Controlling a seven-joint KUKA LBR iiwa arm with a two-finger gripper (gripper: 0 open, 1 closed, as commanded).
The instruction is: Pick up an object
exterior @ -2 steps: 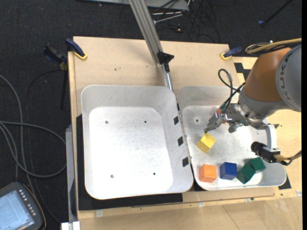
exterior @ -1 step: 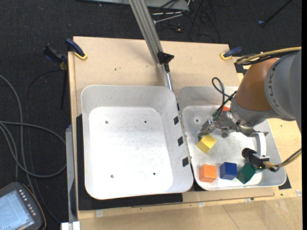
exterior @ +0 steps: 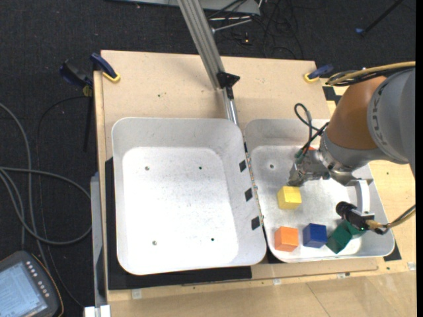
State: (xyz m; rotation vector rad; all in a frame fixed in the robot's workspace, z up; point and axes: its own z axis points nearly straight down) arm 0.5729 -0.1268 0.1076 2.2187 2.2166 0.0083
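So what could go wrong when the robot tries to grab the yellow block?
1. The gripper sits just above and to the side of the small yellow block, not over it, so it might close beside it and miss.
2. The orange cube, blue cube and dark green block lie close together by the right white bin's near rim; a push could bump them around.

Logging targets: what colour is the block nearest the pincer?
Yellow block, just below the pincer; camera view.
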